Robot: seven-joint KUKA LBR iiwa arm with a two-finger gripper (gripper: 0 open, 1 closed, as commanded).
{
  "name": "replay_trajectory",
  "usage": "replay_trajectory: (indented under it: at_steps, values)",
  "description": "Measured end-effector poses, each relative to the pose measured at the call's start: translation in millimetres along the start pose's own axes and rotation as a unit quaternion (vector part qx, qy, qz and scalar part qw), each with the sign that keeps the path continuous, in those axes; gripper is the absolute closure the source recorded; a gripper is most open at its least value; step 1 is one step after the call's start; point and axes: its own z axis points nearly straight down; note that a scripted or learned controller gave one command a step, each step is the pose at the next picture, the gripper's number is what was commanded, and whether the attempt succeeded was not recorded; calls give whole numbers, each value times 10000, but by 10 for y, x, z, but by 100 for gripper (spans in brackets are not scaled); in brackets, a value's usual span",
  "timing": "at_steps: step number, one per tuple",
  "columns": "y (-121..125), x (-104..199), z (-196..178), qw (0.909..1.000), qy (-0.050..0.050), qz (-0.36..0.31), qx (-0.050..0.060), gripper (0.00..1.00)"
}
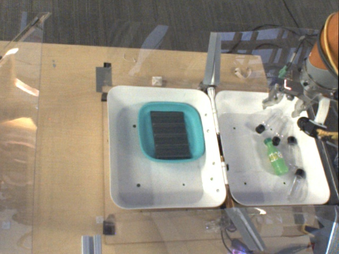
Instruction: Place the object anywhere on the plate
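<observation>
A teal plate point(197, 134) with a dark ridged insert lies in the left bin point(124, 184). A small green bottle point(276, 161) with a black cap lies in the right bin point(238, 187), pointing up and left. Around it lie several clear bottles with black caps, one point(269, 124) above the green bottle and one point(296, 182) at the lower right. My gripper point(309, 114) hangs over the right bin's upper right corner, above and to the right of the green bottle. Nothing from the bin is visibly lifted by it.
A grey metal divider post point(212, 57) stands between the bins at the back. The arm's orange band point(324, 52) and cables crowd the upper right. A small block point(157, 80) sits on the bench behind the left bin.
</observation>
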Motion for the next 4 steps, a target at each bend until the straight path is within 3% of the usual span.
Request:
replay_trajectory:
  at_steps: [1,4]
  values:
    - [-395,-219,67,9995,5,307,3,0]
    - [-394,-218,67,9995,6,307,3,0]
